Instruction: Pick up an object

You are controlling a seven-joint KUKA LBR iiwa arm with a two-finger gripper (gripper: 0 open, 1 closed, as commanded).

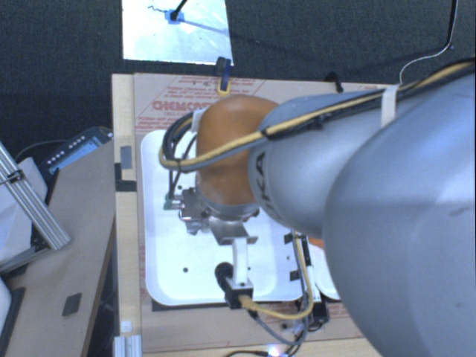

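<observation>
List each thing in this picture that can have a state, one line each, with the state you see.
arm: reaches in from the right, wrist bent down over the left bin
left bin: flat on the bench, partly covered by the arm
right bin: beside the left bin, mostly hidden under the arm

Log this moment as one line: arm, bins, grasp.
arm over left bin, wrist low | left bin: partly covered by arm | right bin: mostly behind arm | grasp: cannot tell
</observation>
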